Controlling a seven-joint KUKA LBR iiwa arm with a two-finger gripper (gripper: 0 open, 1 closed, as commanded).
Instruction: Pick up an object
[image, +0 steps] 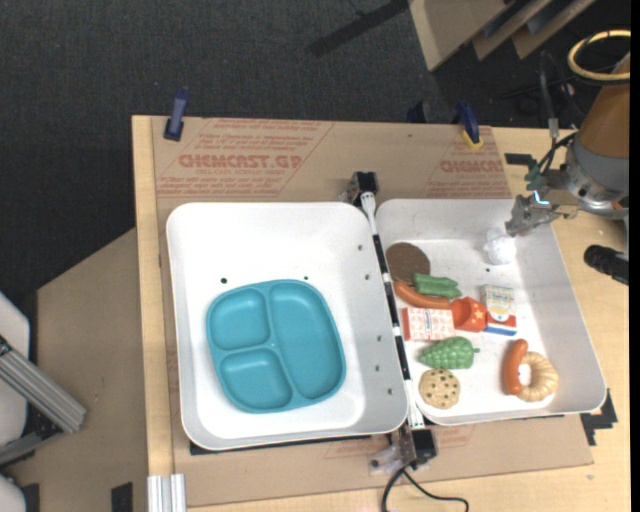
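Observation:
The right bin (560, 300) holds several toy foods: a brown disc (407, 261), a green pod (435, 286) on an orange-red sausage (418, 297), a red-and-white carton (427, 322), a red piece (468, 315), a small white box (499, 300), a green bunch (447, 352), a cookie (438, 388), a red sausage (514, 365) and a tan ring (538, 378). A small white lump (497, 247) lies near the bin's far right corner. My gripper (522, 218) hangs just above and to the right of that lump, over the bin's far rim. Nothing shows in its grasp.
In the left bin (200, 240) lies a teal divided plate (275, 343). A black hinge strip (385, 290) runs between the bins. Blue clamps (177, 114) (467, 124) sit at the board's far edge. The arm (605, 150) enters from the upper right.

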